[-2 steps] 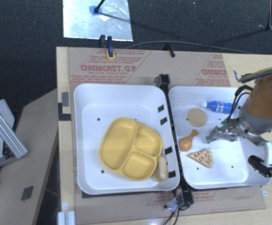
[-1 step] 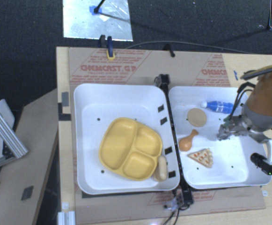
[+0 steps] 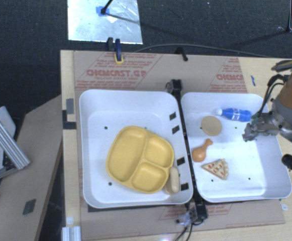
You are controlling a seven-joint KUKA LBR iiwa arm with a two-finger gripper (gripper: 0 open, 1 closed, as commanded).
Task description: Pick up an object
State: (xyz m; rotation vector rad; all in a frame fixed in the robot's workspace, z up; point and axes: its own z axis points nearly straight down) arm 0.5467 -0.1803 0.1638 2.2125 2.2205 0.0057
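Nearest the lower edge of the frame, I see the pizza slice (image 3: 216, 168) in the right bin (image 3: 274, 187), with a drumstick (image 3: 201, 150) just up-left of it and a tan disc (image 3: 211, 125) above. A blue bottle (image 3: 234, 114) lies at the bin's upper right, long axis roughly left-right. My hand (image 3: 251, 132) hangs at the right, just below-right of the bottle, the nearest thing; I cannot tell its opening, and nothing is visibly held. At frame left, the left bin (image 3: 100, 102) carries a yellow tray (image 3: 140, 159).
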